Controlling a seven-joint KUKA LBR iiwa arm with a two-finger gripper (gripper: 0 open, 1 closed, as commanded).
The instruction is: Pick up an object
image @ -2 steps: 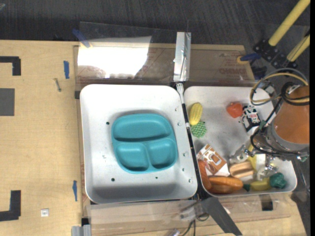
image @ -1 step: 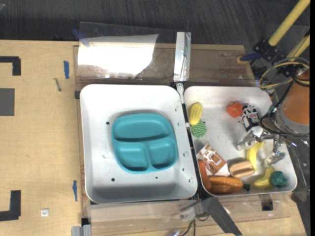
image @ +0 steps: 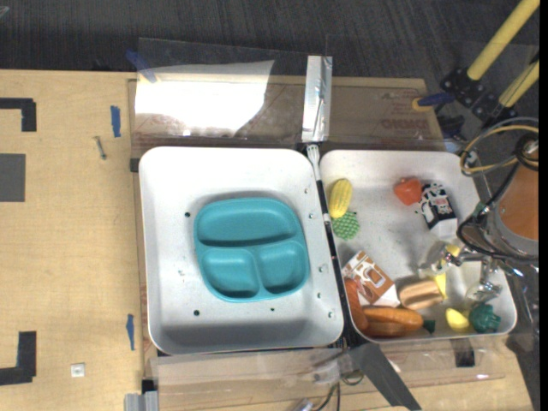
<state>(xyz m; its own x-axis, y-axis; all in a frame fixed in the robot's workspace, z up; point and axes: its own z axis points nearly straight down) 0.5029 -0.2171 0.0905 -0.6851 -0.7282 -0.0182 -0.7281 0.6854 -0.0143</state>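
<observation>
The carrot (image: 394, 319) lies lengthwise along the right bin's (image: 377, 165) near wall. My gripper (image: 467, 268) hangs right of it; its state I cannot tell.

Pale plywood bench top (image: 68, 255) across the left and near side, marked with black tape corners (image: 24, 114) and small blue tape strips (image: 116, 120). Dark grey carpeted floor (image: 257, 11) along the far edge. Clear plastic sheet (image: 205, 92) catching bright glare at the far middle. Yellow poles (image: 512, 26) slanting at far right.
</observation>
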